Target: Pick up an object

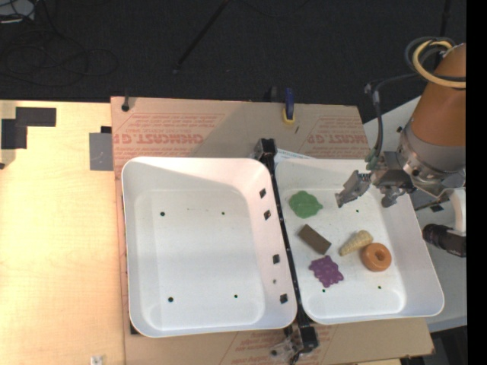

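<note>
Even, fairly bright light falls on the two shallow white plastic bins (198,310), whose floors nearly wash out; a soft shadow fills the left bin's upper rim, the frame's top is near black, and detail is soft throughout

Arm (441,105): reaches in from the right, orange band above the grey wrist.
Gripper (370,190): two fingers spread apart (nothing between them), pointing left and down.
</note>
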Controlling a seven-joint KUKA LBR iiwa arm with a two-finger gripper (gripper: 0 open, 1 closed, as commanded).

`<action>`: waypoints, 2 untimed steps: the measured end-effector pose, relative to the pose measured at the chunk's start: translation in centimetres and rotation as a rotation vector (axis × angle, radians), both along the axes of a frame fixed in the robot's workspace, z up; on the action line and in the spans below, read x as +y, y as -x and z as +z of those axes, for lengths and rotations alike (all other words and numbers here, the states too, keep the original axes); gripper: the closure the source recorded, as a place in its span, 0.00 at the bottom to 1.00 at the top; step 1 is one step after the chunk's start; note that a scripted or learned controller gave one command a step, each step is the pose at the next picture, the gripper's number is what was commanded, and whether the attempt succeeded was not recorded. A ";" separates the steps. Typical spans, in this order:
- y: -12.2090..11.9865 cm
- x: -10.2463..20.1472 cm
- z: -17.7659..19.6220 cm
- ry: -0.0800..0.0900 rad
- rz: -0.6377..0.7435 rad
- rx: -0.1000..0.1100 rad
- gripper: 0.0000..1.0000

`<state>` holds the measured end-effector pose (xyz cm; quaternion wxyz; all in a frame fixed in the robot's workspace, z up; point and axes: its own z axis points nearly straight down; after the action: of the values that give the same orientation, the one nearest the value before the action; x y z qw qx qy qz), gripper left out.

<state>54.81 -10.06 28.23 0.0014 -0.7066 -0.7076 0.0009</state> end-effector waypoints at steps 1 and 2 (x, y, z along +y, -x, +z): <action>5.4 1.0 3.0 -0.001 -0.003 0.000 0.00; 5.2 0.9 3.7 -0.001 -0.005 0.003 1.00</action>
<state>49.59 -9.16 31.97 0.0030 -0.7082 -0.7060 0.0018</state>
